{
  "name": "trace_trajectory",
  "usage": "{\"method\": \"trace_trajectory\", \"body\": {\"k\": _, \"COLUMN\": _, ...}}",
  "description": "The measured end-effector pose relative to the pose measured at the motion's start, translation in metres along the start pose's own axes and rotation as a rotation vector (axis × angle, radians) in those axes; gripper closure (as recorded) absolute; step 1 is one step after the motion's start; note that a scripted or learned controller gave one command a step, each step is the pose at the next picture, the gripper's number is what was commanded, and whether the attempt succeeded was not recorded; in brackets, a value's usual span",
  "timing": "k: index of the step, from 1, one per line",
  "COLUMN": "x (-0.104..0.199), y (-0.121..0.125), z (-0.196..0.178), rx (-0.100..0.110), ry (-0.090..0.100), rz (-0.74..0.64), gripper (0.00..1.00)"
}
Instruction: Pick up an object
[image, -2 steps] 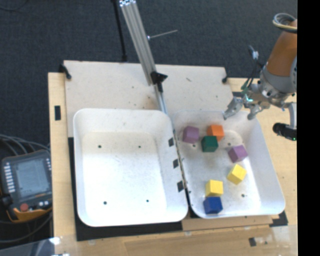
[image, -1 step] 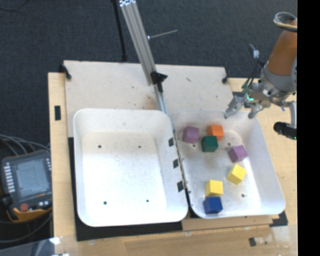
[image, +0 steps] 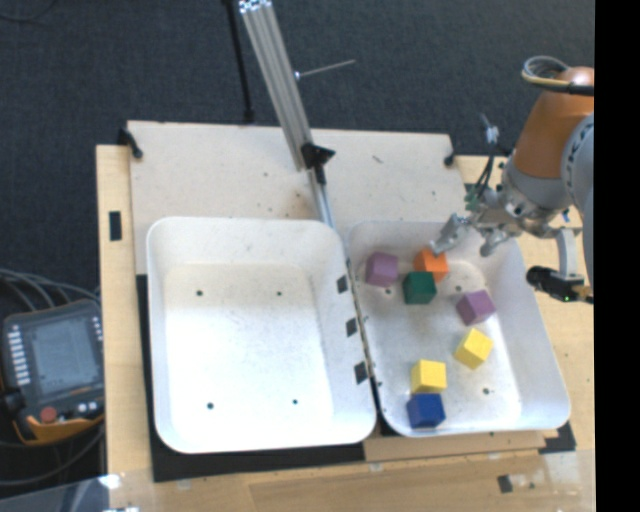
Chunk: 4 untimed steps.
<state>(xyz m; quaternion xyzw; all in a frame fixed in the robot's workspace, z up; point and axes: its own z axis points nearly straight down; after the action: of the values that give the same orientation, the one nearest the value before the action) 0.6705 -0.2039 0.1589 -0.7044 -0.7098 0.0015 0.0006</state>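
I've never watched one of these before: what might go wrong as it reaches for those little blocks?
The orange block touches the green block, with a purple block close by, so the gripper hovering above could nudge neighbours or pinch two. These blocks also sit near the bin's far wall, leaving little room.

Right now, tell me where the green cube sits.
The green cube lies in the right bin, upper middle, touching the orange cube and right of a purple cube.

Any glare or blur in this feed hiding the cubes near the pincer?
Camera view: light is even, with mild glare on the right bin's rim; soft focus overall, but the orange cube and green cube read clearly; the pincer is small and slightly blurred, its fingers hard to resolve.
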Motion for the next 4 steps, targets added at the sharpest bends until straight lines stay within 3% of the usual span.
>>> {"method": "trace_trajectory", "body": {"k": 1, "x": 0.009, "y": 0.006, "z": 0.041, "rx": -0.010, "ry": 0.003, "rz": 0.002, "gripper": 0.00}}
{"method": "trace_trajectory", "body": {"k": 2, "x": 0.007, "y": 0.008, "z": 0.035, "rx": -0.019, "ry": -0.003, "rz": 0.002, "gripper": 0.00}}
{"method": "trace_trajectory", "body": {"k": 3, "x": 0.006, "y": 0.009, "z": 0.022, "rx": -0.026, "ry": -0.007, "rz": -0.001, "gripper": 1.00}}
{"method": "trace_trajectory", "body": {"k": 4, "x": 0.007, "y": 0.001, "z": -0.035, "rx": -0.010, "ry": -0.001, "rz": 0.004, "gripper": 1.00}}
